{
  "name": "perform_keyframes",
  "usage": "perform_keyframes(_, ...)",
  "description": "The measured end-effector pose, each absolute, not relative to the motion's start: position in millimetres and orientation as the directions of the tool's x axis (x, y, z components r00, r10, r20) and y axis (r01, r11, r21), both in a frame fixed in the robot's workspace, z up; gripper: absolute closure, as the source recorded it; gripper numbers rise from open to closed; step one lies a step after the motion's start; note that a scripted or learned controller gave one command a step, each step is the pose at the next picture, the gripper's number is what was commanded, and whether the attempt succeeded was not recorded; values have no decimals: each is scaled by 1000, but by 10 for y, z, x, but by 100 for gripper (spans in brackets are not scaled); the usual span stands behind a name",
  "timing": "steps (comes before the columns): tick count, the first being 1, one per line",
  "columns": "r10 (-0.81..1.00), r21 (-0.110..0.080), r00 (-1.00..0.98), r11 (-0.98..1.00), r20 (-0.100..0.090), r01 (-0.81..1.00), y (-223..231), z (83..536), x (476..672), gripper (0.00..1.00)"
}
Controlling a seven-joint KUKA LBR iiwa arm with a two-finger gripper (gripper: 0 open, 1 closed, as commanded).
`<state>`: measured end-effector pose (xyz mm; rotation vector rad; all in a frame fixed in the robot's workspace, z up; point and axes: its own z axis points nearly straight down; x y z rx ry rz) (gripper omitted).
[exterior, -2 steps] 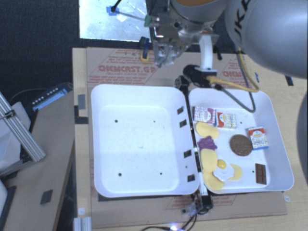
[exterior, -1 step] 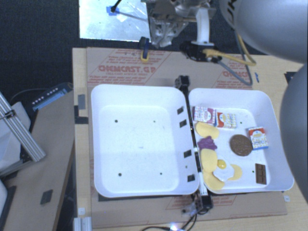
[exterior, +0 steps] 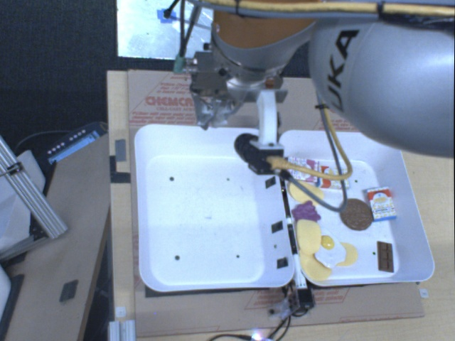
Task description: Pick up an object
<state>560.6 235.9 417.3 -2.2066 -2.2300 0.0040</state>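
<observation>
Several small objects lie in the right bin [exterior: 409, 212]: a round brown cookie [exterior: 356, 214], a small red and white box [exterior: 382, 203], a purple piece [exterior: 306, 210], a yellow slab [exterior: 308, 236], a fried-egg toy [exterior: 334, 254], a dark chocolate bar [exterior: 384, 256] and a white and red packet [exterior: 318, 173]. My gripper [exterior: 210, 116] hangs over the back rim of the left bin [exterior: 163, 212], far from all of these. The big grey arm [exterior: 370, 62] and its orange band [exterior: 263, 6] cover the top of the view and the back of the right bin.
A yellow cable [exterior: 313, 168] and a grey hose [exterior: 333, 155] droop from the arm over the right bin's back half. A black and white bracket [exterior: 257, 148] hangs above the divider between the bins. Cardboard [exterior: 153, 98] underlies both bins.
</observation>
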Motion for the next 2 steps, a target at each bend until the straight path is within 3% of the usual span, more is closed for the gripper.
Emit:
perform_keyframes(1,1000,6,-1,1,3,1000,2346,4546,6036,100)
perform_keyframes(2,1000,6,1,-1,0,1000,2330,4703,6709,100)
